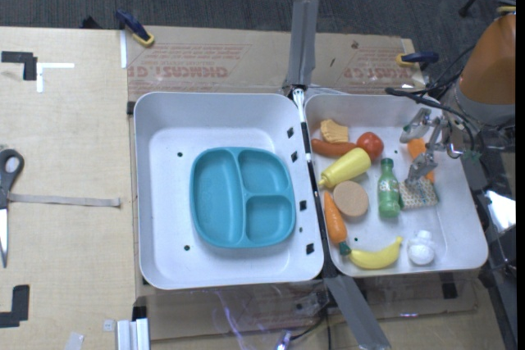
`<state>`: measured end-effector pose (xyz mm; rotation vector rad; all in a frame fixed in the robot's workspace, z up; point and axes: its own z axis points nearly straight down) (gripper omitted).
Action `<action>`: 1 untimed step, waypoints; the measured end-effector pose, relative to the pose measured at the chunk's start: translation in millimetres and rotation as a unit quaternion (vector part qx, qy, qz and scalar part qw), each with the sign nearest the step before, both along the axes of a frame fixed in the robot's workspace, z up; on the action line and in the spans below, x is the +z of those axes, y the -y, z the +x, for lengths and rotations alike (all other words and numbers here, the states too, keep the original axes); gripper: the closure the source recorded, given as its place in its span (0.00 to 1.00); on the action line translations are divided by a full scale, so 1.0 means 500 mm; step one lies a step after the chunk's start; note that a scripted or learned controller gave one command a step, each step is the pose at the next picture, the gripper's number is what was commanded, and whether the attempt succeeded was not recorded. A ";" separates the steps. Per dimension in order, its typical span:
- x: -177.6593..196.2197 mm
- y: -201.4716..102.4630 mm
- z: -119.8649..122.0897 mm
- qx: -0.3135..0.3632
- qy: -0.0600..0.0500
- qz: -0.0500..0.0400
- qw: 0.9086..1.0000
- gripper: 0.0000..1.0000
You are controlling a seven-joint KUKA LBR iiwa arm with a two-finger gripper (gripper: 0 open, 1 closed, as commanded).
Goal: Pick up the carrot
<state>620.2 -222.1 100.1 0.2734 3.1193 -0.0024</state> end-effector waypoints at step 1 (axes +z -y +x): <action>0.023 0.000 0.004 0.001 0.003 -0.001 1.000 1.00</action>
